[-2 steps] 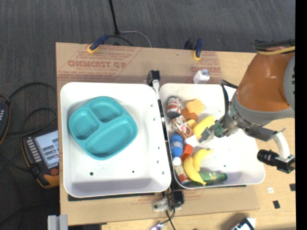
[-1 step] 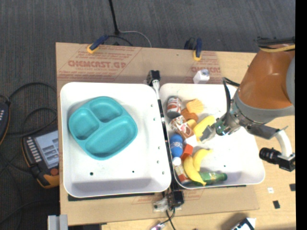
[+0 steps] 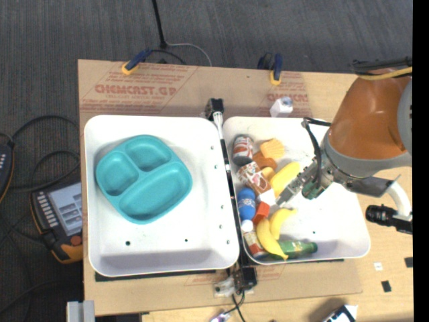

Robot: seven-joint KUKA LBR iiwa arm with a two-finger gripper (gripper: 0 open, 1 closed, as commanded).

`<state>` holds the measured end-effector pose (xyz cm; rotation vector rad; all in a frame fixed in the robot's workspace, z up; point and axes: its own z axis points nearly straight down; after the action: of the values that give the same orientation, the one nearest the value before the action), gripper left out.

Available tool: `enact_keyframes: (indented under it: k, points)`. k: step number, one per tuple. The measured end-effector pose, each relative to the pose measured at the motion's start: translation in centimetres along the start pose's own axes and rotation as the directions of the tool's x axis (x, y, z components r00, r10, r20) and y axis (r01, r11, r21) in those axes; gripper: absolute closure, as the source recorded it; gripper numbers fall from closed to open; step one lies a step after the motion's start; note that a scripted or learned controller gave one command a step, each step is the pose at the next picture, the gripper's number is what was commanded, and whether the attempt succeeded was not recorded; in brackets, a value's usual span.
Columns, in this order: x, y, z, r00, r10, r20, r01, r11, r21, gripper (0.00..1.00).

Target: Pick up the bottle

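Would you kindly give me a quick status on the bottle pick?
Gripper low in right white bin, nothing seen held. Green plastic bottle lying at front wall, untouched. Yellow bananas crowd against it.

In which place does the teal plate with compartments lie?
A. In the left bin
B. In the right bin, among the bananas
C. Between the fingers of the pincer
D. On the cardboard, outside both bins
A: the teal divided plate lies by itself in the left bin, while the bananas and the pincer are over in the right bin.
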<state>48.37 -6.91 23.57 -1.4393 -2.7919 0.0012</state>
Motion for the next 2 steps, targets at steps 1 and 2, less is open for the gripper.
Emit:
enact_keyframes:
  k: [1, 2]
  points:
    - [0.0, 0.1, -1.0, 1.0, 0.001, 0.001, -0.001, 1.0, -0.001, 1.0]
    - [-0.1, -0.1, 5.2, 0.942, -0.336, -0.001, 0.336, 0.942, 0.0, 1.0]
